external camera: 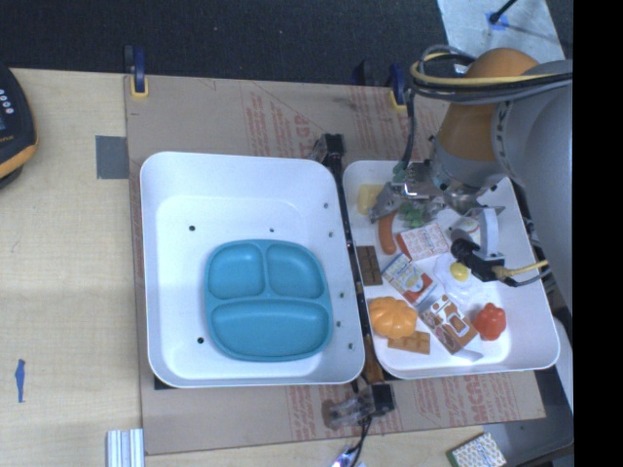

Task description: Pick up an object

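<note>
Currently: my tool (417, 195) hangs low over the far end of the right bin (533, 346). Wide or narrow, I cannot tell, because the wrist covers that part. I see nothing held in it.

The pickable things are all in this bin, heaped rather than laid out, which I read as a mixed pile for trying grasps.
- Toy sausage (387, 233): just beside the tool on the left, lying at a slant with bare floor along one side. Probably the easiest reach from here.
- Yellow wedge (367, 198): tucked into the far left corner, close to the wall, so there is little room beside it.
- Small printed cartons (421, 242): lying flat and overlapping mid-bin, likely poor for a pinch.
- Orange pumpkin-like toy (391, 316) and red pepper (490, 321): toward the near wall, well apart from the tool.

The left bin (156, 178) carries a blue divided plate (268, 300). Both bins sit side by side on the desk (68, 261).

Task not yet done.
</note>
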Motion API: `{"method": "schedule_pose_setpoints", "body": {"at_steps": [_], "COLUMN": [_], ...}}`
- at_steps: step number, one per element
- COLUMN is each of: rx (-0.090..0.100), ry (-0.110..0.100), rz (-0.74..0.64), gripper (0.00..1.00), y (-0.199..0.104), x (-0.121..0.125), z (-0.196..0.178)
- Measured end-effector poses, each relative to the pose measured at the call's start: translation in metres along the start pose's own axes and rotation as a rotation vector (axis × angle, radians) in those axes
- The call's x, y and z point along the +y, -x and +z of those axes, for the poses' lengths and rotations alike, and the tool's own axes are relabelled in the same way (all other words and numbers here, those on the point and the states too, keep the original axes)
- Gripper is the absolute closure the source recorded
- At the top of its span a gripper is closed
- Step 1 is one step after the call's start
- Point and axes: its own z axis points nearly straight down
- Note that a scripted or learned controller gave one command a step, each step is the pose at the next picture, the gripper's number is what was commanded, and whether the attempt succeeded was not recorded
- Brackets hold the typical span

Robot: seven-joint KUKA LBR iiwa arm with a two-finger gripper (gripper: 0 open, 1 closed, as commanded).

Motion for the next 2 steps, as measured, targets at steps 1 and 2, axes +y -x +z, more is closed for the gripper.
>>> {"method": "schedule_pose_setpoints", "body": {"at_steps": [1, 2], "rx": [-0.001, -0.001], "ry": [-0.002, -0.012], "rz": [0.002, 0.001], "gripper": [0.00, 0.00], "y": [0.006, 0.006], "x": [-0.012, 0.025], "z": [0.018, 0.020]}}
